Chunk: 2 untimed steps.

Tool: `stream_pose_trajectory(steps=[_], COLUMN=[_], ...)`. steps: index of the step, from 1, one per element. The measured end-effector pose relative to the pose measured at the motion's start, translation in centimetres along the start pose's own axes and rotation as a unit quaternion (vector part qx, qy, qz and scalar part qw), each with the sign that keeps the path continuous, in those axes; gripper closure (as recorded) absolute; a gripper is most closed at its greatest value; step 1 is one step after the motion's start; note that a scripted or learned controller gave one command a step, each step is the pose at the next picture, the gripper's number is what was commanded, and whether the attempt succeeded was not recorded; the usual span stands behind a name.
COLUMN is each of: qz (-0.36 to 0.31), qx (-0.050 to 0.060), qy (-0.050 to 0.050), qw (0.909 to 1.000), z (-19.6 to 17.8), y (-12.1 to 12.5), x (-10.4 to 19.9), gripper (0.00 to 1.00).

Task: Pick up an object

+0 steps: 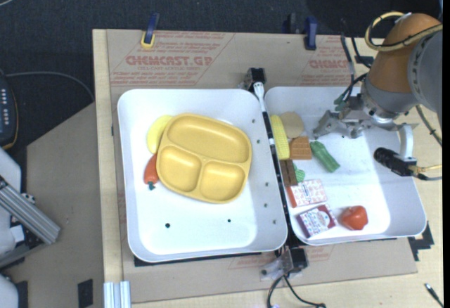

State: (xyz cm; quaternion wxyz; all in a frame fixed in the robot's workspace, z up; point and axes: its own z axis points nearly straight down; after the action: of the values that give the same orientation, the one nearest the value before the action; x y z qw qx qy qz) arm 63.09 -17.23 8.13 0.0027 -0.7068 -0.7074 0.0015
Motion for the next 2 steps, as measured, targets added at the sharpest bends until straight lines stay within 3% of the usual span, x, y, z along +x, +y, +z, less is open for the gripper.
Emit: stream_pose_trajectory(steps=[1,2], qz=[0.000,0.000], qx=[-0.004,-0.006], qy=[-0.001,-0.002], qw=[1.0000,1.0000], z=[-1.5,-6.2], y=[0.2,0.2], x=[-0.1,0.7], gripper=[1.00,1.00])
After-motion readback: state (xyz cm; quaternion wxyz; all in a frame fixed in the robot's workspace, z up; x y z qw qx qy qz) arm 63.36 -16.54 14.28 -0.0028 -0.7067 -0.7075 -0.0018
